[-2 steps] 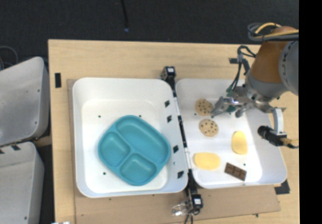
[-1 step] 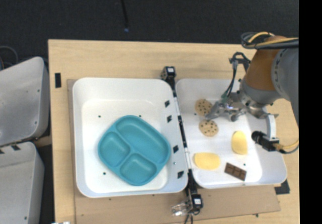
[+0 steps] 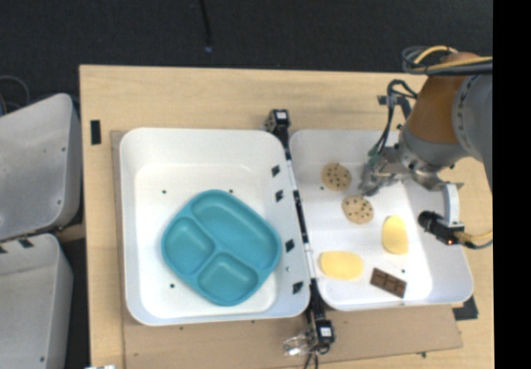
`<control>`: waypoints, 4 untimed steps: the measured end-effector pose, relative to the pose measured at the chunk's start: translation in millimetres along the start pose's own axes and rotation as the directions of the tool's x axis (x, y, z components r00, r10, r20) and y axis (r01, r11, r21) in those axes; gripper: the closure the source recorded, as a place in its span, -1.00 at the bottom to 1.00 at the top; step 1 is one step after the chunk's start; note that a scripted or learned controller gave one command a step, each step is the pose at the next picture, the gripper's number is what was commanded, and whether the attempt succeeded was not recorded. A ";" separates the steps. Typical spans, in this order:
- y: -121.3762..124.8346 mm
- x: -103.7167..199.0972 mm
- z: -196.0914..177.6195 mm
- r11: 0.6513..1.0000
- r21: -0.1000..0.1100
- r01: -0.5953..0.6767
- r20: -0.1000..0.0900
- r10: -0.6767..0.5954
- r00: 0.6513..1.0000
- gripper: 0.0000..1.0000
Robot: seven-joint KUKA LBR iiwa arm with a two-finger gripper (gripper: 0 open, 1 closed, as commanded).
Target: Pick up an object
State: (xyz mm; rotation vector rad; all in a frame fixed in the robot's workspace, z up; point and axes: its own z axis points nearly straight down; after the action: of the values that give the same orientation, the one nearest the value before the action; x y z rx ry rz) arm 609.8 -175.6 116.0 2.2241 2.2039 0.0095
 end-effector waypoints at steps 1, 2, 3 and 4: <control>1.5 -8.6 -46.9 1.000 0.006 0.002 -0.001 -0.002 1.000 1.00; -6.0 -10.3 -95.7 1.000 0.007 0.000 -0.002 0.000 1.000 1.00; -4.4 -11.9 -138.5 1.000 0.006 0.008 -0.001 -0.008 1.000 1.00; 2.2 36.0 -147.0 1.000 0.008 0.015 -0.003 -0.015 1.000 1.00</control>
State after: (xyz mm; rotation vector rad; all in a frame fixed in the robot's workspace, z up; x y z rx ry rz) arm 610.5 -139.2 262.9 2.2125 2.2263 0.0043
